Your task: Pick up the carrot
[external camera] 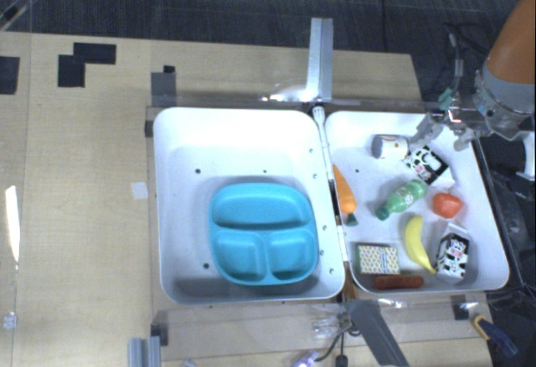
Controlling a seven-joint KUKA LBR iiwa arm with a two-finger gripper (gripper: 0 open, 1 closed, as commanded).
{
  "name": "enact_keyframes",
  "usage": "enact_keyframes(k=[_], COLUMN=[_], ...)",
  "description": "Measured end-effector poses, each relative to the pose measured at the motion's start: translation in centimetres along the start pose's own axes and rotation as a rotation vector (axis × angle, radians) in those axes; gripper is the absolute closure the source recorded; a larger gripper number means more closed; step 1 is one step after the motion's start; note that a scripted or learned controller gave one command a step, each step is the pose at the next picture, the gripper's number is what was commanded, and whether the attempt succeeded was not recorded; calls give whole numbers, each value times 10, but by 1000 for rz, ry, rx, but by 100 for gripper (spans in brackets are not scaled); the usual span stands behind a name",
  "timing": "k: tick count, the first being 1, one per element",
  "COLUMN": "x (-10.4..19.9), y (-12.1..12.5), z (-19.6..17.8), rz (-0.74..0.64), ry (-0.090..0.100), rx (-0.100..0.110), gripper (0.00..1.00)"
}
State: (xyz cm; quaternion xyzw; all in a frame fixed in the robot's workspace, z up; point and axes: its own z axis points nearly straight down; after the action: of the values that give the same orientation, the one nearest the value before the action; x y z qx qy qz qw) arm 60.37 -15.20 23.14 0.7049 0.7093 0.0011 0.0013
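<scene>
Currently the carrot (342, 192) lies lengthwise against the left wall of the right bin (494, 273), just beside the divider, left of the green bottle (400, 198). The gripper (441, 129) hangs at the bin's upper right edge, well apart from it; whether its fingers are spread or closed cannot be told. A good approach would likely cross leftward, descend with fingers straddling the carrot's narrow width, clear of the wall.

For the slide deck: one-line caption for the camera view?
Gripper hovers over right bin's far edge; carrot lies untouched against the left wall.
</scene>
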Motion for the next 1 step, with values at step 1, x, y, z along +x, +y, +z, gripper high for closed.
enact_keyframes(k=[1], x=[87], y=[8], z=[47], rz=[171], ry=[1], rx=[1], gripper=[0])
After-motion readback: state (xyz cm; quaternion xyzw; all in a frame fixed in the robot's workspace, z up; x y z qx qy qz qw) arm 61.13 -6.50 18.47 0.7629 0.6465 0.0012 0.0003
